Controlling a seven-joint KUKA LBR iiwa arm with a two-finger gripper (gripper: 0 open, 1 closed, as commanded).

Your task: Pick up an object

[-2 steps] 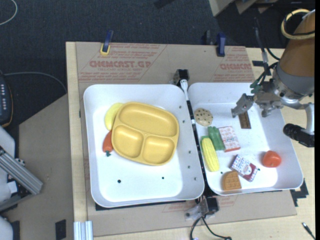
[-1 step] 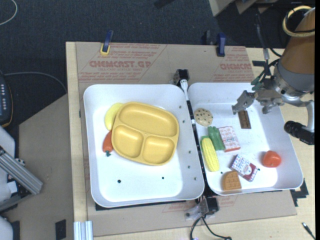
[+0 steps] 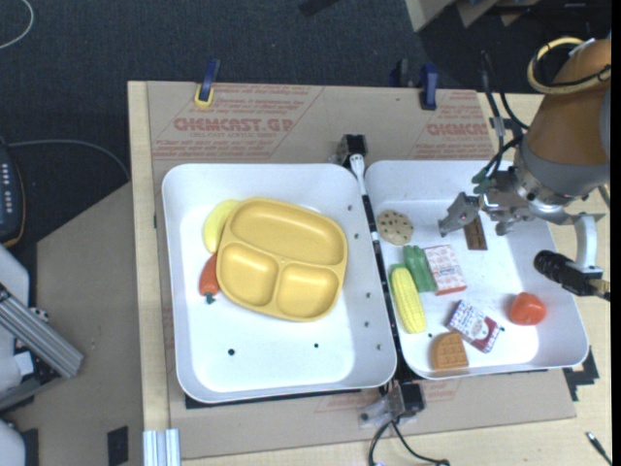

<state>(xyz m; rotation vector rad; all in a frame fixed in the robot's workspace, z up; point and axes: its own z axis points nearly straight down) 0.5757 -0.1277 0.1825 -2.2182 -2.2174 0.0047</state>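
Observation:
My gripper hangs over the back of the right bin, its two grey fingers spread open. A small brown block shows between and just below the fingertips, touching neither as far as I can see. In front of it lie a round cookie, a green vegetable, a yellow corn cob, a red-and-white packet, a second packet, a red tomato and a brown bread slice.
The left bin holds a yellow divided plate, with a yellow piece and a red pepper tucked at its left side. A black bar runs between the bins. Black cables hang at the right.

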